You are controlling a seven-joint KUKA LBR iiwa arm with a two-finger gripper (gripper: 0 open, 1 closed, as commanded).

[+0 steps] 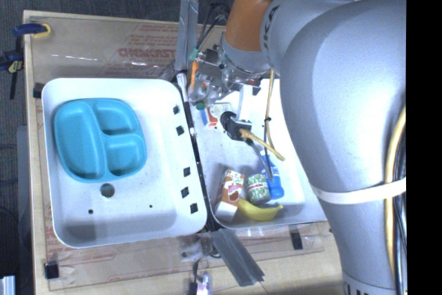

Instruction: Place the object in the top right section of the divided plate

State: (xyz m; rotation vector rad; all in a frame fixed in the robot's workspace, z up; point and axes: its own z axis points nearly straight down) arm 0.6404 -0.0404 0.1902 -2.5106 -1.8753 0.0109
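From the overhead camera I see the plate (100,138) lying in the left bin (162,214). My jaws (202,90) hang over the right bin's (298,198) far end; I cannot tell their state. A banana (259,211), carton (232,188), can (258,188) and toothbrush (271,173) lie there.

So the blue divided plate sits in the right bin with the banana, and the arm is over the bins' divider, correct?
Not quite: the camera view shows the blue divided plate in the left bin. The banana lies in the right bin, and the arm is near the divider.
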